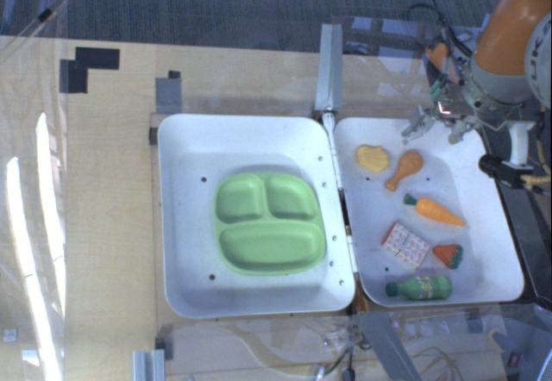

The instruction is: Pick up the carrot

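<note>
While the arm hangs at the upper right of the frame, its tool (pixel 437 122) sits over the top edge of the right bin (pixel 509 284), with the two fingers splayed apart and nothing between them. The carrot (pixel 435 211) lies inside that bin, in its right-middle part, almost straight below the tool in the picture and well apart from it. Its long axis runs on a slant, with the green leafy end at upper left and the orange tip pointing lower right.

Between tool and carrot lie a drumstick (pixel 404 170) and a yellow piece (pixel 373 158), both a little left of the direct line. Below the carrot sit a patterned cracker packet (pixel 405 245), a small strawberry-like piece (pixel 448 255) and a green bottle (pixel 419 287). The left bin (pixel 181 284) carries a green divided plate (pixel 269 223).

As I judge it, the coming move means travelling down the frame, then turning the fingers to close across the carrot's slanted body, not along it.
</note>
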`<state>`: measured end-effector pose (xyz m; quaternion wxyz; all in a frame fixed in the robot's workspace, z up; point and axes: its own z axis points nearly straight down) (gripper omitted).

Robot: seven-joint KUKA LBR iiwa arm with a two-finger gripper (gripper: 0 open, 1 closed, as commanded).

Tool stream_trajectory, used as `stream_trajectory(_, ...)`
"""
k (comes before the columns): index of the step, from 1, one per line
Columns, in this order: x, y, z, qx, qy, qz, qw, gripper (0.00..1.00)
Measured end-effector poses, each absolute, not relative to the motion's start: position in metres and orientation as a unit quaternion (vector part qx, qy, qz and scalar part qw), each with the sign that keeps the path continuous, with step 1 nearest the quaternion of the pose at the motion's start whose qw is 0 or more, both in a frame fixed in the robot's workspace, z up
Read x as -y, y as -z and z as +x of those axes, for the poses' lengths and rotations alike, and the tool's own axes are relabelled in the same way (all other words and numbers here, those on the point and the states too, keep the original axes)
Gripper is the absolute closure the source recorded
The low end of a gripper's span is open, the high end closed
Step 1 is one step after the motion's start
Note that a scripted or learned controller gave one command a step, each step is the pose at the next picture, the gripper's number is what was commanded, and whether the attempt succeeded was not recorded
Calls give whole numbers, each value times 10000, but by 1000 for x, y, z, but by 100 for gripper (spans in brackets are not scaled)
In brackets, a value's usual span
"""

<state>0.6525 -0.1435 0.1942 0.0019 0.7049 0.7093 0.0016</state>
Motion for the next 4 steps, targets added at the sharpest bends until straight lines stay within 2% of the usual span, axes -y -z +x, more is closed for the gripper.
stream_trajectory(1, 135, -91, 602, -7458, -18, 6662, 23, 0)
stream_trajectory(2, 199, -89, 544, -6902, -27, 7236, 51, 0)
stream_trajectory(3, 197, -102, 548, -6905, -61, 7232, 72, 100)
stream_trajectory(4, 128, -204, 509, -7532, -22, 6578, 31, 100)
